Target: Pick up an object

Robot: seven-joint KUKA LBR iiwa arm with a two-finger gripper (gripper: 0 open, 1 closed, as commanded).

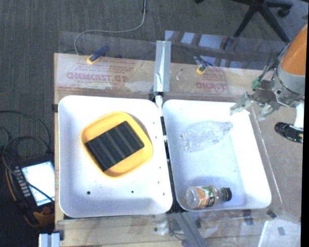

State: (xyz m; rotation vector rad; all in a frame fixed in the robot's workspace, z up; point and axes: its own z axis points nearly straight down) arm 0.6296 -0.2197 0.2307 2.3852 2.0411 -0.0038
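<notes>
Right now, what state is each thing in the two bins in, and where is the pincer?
Yellow dish: lying flat in the left bin, black ribbed insert facing up.
Clear plastic bottle: crumpled, on its side in the right bin.
Labelled bottle: on its side, dark cap on, near the right bin's front wall.
Pincer: above the right bin's far right corner, holding nothing.

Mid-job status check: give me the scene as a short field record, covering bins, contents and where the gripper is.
left bin: holds a yellow tray with a black ribbed insert
right bin: holds a clear crumpled plastic bottle near the middle and a small labelled bottle lying on its side at the near edge
gripper: above the right bin's far right corner, nothing seen between its fingers
arm: reaches in from the right, orange band visible
task state: no object picked up yet
</notes>
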